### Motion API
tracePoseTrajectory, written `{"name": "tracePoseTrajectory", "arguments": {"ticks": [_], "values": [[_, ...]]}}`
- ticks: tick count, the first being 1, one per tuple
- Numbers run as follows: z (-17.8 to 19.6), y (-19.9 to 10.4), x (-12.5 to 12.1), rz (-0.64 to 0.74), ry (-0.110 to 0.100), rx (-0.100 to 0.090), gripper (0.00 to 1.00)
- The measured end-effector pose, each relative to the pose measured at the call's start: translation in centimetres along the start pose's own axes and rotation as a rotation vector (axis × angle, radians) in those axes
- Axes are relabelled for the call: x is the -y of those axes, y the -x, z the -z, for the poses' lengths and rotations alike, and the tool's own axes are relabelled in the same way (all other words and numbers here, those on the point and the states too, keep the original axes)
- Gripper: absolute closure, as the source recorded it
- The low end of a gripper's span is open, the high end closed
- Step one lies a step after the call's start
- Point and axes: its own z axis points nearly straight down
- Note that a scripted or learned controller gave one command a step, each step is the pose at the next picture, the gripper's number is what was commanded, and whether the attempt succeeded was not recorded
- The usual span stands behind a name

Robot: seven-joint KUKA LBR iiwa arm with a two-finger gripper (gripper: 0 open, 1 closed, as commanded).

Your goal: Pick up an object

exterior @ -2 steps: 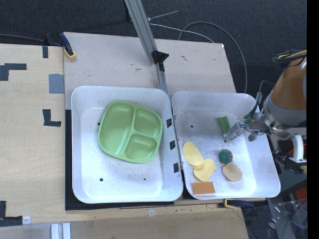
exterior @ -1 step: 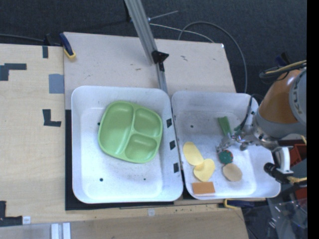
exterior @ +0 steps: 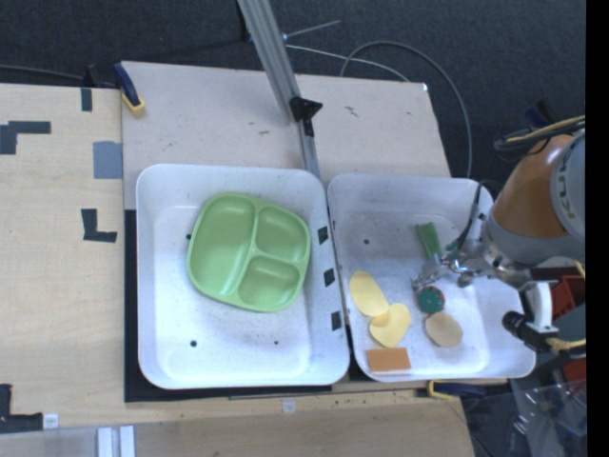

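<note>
Tool hovering in the right bin

The tool (exterior: 430, 276) is sitting low between the green stick (exterior: 427, 239) and the teal round piece (exterior: 432, 300); whether it is gripping anything, I cannot tell.

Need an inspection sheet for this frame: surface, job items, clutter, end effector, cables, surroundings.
Surface: two white bins side by side, left bin and right bin, on a light bench.
Job's things: right bin holds a green block, teal round piece, two yellow pieces, tan round piece, orange block.
Clutter: green divided plate in the left bin.
End effector: low in the right bin, just above the teal round piece; grip state unclear.
Cables: thin cable arcing over the bench's far right corner.
Surroundings: slanted metal pole, dark floor.
</note>
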Motion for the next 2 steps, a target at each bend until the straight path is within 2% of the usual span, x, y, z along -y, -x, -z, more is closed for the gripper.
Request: {"name": "tracePoseTrajectory", "arguments": {"ticks": [1, 2], "values": [[1.0, -0.1, 0.0, 0.001, -0.001, -0.001, 1.0], [5.2, -0.4, -0.2, 0.0, 0.003, -0.001, 1.0]]}}
